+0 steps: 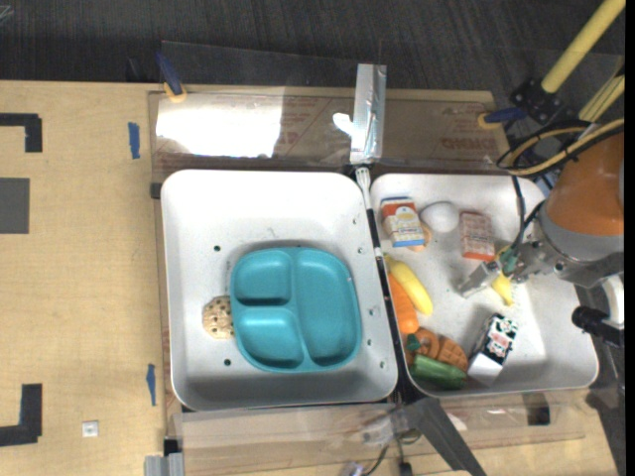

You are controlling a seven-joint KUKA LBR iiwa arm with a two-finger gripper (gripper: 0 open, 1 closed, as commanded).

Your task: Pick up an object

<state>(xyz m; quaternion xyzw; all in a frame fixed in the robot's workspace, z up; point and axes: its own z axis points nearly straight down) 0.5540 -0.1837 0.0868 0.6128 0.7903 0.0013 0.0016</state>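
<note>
On the cardboard-covered bench [79,296], above dark carpet [298,8], the claw [493,278] hangs, open or closed unclear.

The grey arm [585,216] with its orange band reaches in from the right, its gripper [483,278] pointing left.

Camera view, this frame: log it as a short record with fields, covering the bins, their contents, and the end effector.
left bin: teal divided plate; cookie against the plate's left edge
right bin: small carton, white egg, brown packet, banana, carrot, black-and-white carton, green vegetable
end effector: low over the right bin, near its right side
grasp: cannot tell
arm: enters from the right
</note>
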